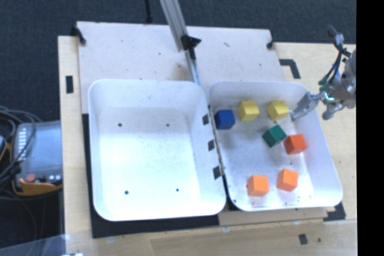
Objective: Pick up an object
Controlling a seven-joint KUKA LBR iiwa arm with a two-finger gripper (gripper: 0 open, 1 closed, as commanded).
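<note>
- Nearest, right bin [331, 180], front edge: two orange cubes side by side, one [258, 184] at 7 o'clock of the bin, the other [287, 179] just right of it, apart.
- Mid bin: red-orange cube [295, 144] toward 3 o'clock, green cube [274, 135] touching or just beside it on its 10 o'clock side.
- Back row: blue cube [225, 119] at 9 o'clock by the left wall, yellow cube [248, 110] next to it, second yellow cube [278, 110] further right.
- Gripper [316, 105] at 2 o'clock of the right bin, over the rim, fingers spread apart, nothing between them; near finger tip [299, 110] just beside the second yellow cube.
- Left bin [96, 129] alongside, at 9 o'clock of the right bin.
- Farthest: slanted metal rail [168, 0] at 12 o'clock, behind the bins.
</note>
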